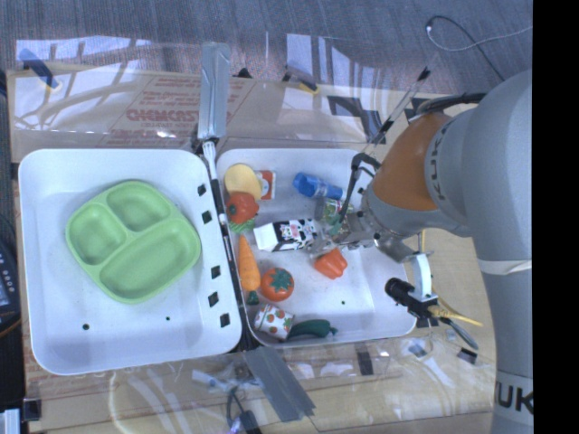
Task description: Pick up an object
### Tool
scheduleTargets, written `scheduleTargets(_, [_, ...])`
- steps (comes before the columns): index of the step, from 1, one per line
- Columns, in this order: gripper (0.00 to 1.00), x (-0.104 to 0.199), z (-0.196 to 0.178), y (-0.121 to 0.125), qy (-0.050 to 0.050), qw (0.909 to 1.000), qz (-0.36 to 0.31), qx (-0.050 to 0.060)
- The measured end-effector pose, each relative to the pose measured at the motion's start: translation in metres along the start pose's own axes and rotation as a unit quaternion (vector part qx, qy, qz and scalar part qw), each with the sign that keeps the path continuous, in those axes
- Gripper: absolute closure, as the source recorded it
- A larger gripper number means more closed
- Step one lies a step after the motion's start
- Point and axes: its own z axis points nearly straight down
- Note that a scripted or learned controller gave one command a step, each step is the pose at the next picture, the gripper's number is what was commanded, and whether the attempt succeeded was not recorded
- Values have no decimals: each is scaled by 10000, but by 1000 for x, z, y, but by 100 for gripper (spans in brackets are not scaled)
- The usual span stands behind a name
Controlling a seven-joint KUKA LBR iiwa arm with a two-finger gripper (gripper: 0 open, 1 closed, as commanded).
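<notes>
Well to the left of the pincer (339, 231), a green three-compartment plate (134, 239) lies flat in the left white bin (36, 333). Up and to the left of the pincer, a grey tape strip (214, 89) runs over brown cardboard with red print (154, 108). Another grey tape strip (276, 382) lies below it, and a thin cable loop (452, 25) lies above it.

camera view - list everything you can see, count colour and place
white bins: 2, side by side on the bench
divided plate: 1, green, left bin
yellow item: 1, right bin, top left
tomatoes: 2, red, along right bin's left side
carrot: 1, orange, between the tomatoes
milk carton: 1, white and black, right bin centre
blue item: 1, right bin, top
orange pepper: 1, below the gripper
green vegetable: 1, dark, right bin's bottom edge
arm: 1, grey with orange band, from right
gripper: 1, over right bin
</notes>
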Motion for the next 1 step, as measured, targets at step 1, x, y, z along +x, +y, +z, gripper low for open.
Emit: scheduleTargets(1, [100,93,-169,-23,-3,9937,-1120,-8])
